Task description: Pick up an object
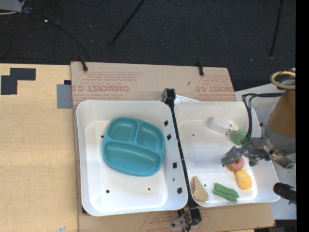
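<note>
The end effector (235, 157) sits low in the right bin (203, 129), in the lower right of the frame, directly over a small red-orange object (235, 166). Whether it is open, closed or gripping anything cannot be told from the camera view; its dark body hides the contact area, and the red-orange object appears partly covered beneath it.

Candidate objects all lie in the right bin. A corn cob (244, 180) lies just beside the red-orange object, toward the lower right. A green bean pod (225, 191) lies near the bin's bottom edge, with a tan wedge (199, 189) to its left. A white object (220, 125) and a green object (239, 137) lie in the upper part of the bin. The left bin (91, 187) holds a teal divided plate (133, 146).

Procedure, as a judgement: the red-orange object is the likely target. Centre over it before closing, because the corn cob is close enough to be nudged or caught alongside it. Lift straight up and verify that the object clears the bin floor.

Arm pose: the arm (285, 124) enters from the right edge of the frame, its orange band uppermost, the wrist reaching leftward and down toward the bin floor. Cables (248, 115) loop above the wrist.
</note>
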Tool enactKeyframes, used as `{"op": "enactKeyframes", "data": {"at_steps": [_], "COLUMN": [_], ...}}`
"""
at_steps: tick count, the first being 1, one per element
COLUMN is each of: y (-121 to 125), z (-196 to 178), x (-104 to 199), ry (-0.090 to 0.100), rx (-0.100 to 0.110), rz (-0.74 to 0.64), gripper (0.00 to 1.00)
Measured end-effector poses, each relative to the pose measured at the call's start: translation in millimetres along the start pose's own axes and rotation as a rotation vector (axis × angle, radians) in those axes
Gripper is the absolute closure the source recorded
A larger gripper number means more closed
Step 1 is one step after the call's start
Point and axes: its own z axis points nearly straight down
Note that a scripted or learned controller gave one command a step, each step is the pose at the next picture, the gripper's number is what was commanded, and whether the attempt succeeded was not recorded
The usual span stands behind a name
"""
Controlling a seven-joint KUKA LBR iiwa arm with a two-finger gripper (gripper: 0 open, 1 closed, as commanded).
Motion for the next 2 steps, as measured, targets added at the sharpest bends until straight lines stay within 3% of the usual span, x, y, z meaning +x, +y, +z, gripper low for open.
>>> {"op": "enactKeyframes", "data": {"at_steps": [1, 2], "y": [2.8, 3.9], "z": [-6.5, 50.4], "x": [0.2, 11.2], "ry": [-0.002, 0.0], "rx": [-0.012, -0.007], "rz": [-0.004, -0.005], "gripper": [0.0, 0.0]}}
